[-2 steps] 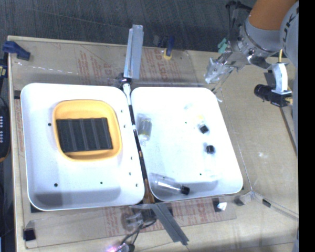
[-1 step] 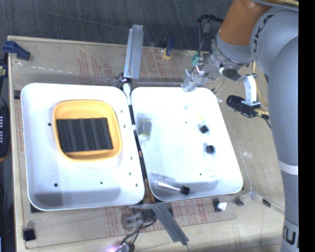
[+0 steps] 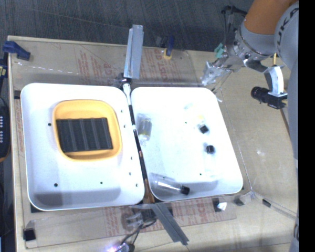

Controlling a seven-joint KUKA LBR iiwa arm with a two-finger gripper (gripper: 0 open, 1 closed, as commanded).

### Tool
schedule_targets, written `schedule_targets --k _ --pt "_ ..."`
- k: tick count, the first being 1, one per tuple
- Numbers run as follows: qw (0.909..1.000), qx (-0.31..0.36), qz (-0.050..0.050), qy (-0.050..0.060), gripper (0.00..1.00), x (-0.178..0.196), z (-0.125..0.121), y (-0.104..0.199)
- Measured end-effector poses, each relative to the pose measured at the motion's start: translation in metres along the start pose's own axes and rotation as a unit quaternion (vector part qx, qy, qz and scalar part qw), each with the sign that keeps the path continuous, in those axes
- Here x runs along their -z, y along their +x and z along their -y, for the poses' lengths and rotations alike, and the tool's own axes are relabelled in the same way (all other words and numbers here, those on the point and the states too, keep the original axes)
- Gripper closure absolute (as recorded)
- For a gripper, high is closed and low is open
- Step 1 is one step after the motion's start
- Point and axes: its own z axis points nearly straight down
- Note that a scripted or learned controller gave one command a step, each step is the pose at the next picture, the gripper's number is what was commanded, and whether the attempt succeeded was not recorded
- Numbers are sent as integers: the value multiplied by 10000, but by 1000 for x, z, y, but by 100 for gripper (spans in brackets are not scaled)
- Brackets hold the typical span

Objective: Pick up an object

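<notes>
Gripper [image 3: 214, 76] is parked above the right bin's [image 3: 228, 156] far corner, outside its rim, probably so the camera's view of the contents stays unblocked; whether anything is grasped cannot be told. Candidate objects lie inside the right bin: clear vial [image 3: 169, 185] at the near wall, two small black pieces [image 3: 203, 128] mid-bin. Yellow tray [image 3: 86, 128] is seated in the neighbouring bin.

Lighting even and bright from overhead. Both white bins [image 3: 37, 140] near overexposed; interior detail washes out, faint glare patches on the right bin's floor. Soft grey shadow pools along the left bin's near wall. Dark floor beyond the surface [image 3: 257, 140] reads noisy. Overall focus soft; small objects lack crisp edges. Arm [image 3: 268, 9] slightly blurred at top right.
</notes>
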Motion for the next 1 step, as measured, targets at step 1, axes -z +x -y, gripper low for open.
schedule_targets --k 1 --pt "9996 291 -6 11 100 -13 -1 2"
